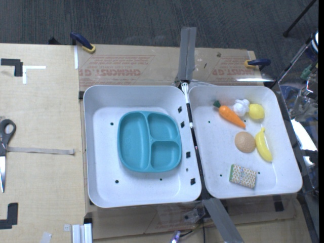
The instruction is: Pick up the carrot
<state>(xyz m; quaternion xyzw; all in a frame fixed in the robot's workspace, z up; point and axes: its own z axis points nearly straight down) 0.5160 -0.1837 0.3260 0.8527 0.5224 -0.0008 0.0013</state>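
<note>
An orange carrot (231, 115) with a green tip lies at a slant in the upper part of the right bin (217, 181). Its green end points up-left, and its thick end rests close to a white garlic-like piece (241, 106).
Beside the carrot in the right bin are a lemon (256, 111), a banana (264, 145), a tan egg-like ball (245, 142) and a patterned sponge block (243, 176). The left bin (101, 186) holds a teal divided plate (150, 141). Scissors (5, 146) lie on the bench at far left.
</note>
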